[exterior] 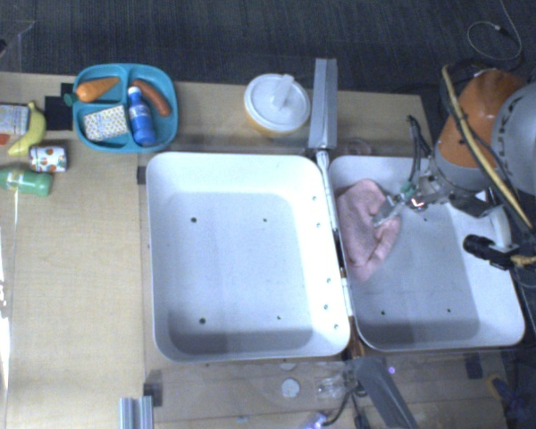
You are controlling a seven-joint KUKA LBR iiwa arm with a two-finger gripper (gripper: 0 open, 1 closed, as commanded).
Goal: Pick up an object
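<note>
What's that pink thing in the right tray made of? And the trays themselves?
The pink thing looks like soft cloth, perhaps a towel: it lies crumpled, with folds and a matte surface. The right tray and left tray look like white moulded plastic, smooth with rounded corners and a faint sheen, though painted metal can't be ruled out.

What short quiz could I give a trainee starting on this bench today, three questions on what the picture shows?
1. True or false: the pink cloth lies in the left bin.
2. Which item stands behind the bins? A) white-lidded cup B) kettle C) book
3. Fill in: the blue tray sits at the bench's far ____ corner.

Key
1. False; it lies in the right bin, against that bin's left wall, with the tool at its upper right edge.
2. A
3. left
</note>
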